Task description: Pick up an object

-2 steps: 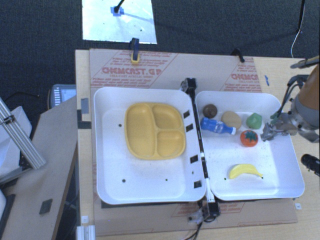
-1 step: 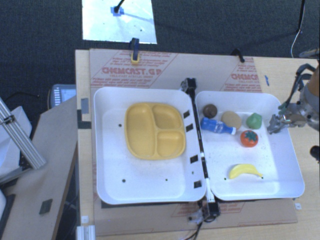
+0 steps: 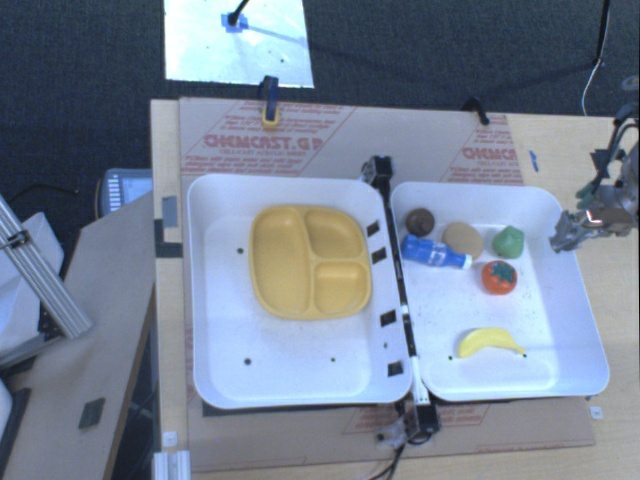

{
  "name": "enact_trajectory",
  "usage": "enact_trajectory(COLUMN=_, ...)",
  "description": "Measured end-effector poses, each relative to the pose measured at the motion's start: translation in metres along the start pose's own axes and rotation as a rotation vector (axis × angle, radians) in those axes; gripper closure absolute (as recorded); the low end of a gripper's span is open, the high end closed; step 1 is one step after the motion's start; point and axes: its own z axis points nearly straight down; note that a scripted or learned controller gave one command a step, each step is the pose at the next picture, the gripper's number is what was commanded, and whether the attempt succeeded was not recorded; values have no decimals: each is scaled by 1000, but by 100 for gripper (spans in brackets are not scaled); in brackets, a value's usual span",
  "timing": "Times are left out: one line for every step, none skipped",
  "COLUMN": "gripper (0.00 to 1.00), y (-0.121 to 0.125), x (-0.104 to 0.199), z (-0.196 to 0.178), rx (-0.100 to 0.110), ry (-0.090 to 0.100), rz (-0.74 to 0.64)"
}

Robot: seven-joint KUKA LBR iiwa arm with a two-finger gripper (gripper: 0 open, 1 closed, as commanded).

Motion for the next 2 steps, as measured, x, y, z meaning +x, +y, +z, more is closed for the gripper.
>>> enact_trajectory(gripper=100, y=-9, x=50, z=-5, rx=5, ry=4, rz=-4)
enact_trajectory(gripper=100, y=-9, x=99, z=8, rx=5, ry=4, rz=-4)
